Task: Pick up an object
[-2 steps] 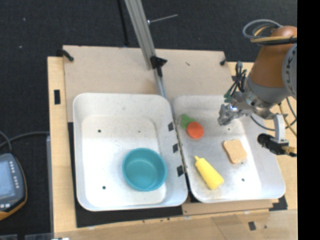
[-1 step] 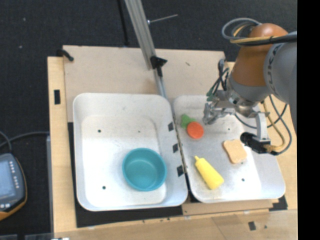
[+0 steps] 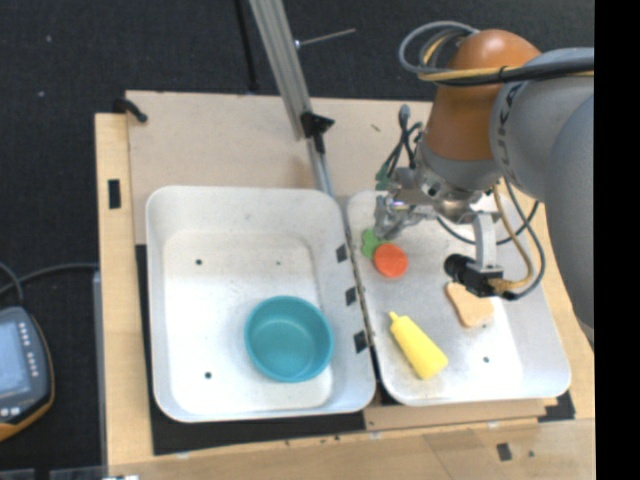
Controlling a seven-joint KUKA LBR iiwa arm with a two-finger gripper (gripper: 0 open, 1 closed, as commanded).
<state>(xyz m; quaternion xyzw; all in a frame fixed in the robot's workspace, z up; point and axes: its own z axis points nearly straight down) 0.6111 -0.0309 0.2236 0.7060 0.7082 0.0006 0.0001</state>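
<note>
Bench with two white bins. Left bin [image 3: 180, 268]: teal bowl [image 3: 289, 338]. Right bin [image 3: 520, 363]: orange object [image 3: 391, 260], yellow bottle [image 3: 417, 345], tan piece [image 3: 470, 305], green item [image 3: 371, 240]. Gripper [image 3: 385, 220] low over green item; jaw state cannot be told.

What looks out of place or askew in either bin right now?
Nothing looks spilled or broken. The yellow bottle lies on its side in the right bin, near the divider. The teal bowl sits upright in the left bin.
</note>
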